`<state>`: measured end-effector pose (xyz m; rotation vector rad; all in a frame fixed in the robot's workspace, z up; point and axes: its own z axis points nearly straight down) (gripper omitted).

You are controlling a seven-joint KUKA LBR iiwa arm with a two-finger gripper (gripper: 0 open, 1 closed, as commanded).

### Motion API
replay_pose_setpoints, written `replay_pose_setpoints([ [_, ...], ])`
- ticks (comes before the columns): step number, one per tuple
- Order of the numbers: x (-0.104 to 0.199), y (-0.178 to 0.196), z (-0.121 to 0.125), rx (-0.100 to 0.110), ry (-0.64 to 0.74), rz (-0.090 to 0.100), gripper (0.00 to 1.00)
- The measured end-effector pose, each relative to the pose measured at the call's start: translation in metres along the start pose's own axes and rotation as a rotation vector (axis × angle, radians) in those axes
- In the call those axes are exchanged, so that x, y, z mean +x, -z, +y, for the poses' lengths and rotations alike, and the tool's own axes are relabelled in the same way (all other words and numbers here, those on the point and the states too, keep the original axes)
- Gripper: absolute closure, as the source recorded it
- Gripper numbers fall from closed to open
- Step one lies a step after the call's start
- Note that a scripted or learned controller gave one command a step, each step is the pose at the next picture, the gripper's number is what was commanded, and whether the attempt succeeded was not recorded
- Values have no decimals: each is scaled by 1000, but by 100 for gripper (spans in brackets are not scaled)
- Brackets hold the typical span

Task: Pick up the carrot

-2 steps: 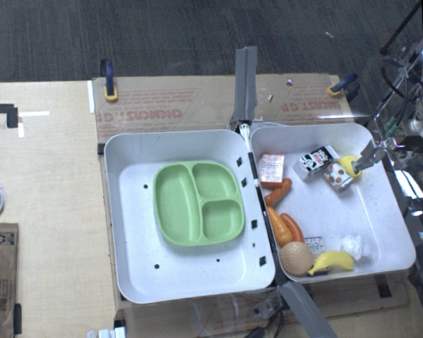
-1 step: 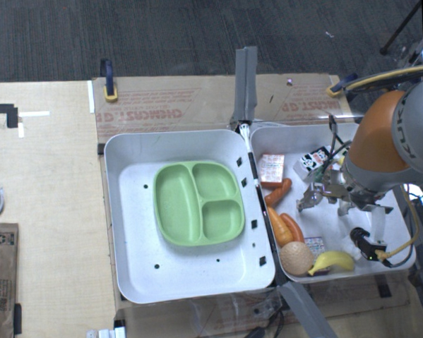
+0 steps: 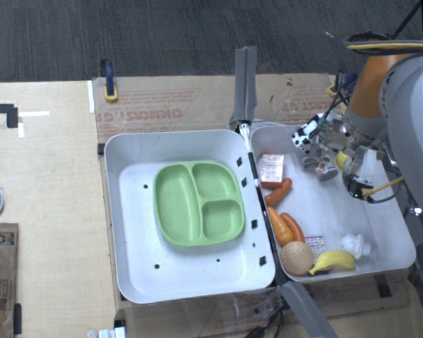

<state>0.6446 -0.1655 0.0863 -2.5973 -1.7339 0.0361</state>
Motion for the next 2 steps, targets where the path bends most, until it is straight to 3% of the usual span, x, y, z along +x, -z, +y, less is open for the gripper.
replay_pose_setpoints([
  [1, 2, 10, 1, -7, 4, 0, 100],
  [2, -31, 66, -81, -23, -220, 10, 100],
])
